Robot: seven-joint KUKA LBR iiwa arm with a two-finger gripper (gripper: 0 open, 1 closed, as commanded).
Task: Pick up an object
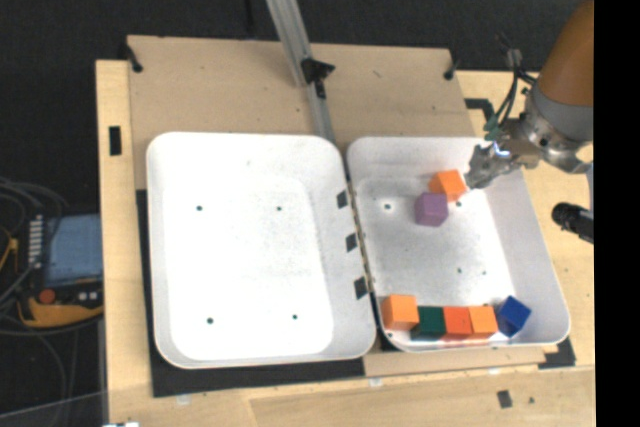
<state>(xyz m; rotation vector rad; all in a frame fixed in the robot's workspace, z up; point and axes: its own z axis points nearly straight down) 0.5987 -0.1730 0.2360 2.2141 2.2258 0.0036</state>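
Two shallow white bins sit side by side on the table (250,90). The left bin (250,245) lies next to the right bin (520,235), their inner rims almost touching along the middle.

I count seven blocks, all in the right bin. Two lie apart from the rest in the far half: an orange block (448,183) and, just beside it on its near-left, a purple block (431,209); whether those two touch I cannot make out. The other five are lined up along the near wall. From left to right they are an orange cube (401,310), a dark green cube (430,321), a red-orange cube (458,320), another orange cube (483,319) and a blue cube (513,314), which is turned at an angle at the right end of the row.

The arm (568,75) comes in from the right, grey with its orange band above the wrist. Its gripper (482,167) is over the far right part of the right bin, just to the right of the lone orange block. From here I cannot tell whether the jaws are apart or together, nor whether they touch that block.

A slanted metal rail (285,5) rises from the far side of the table between the bins.
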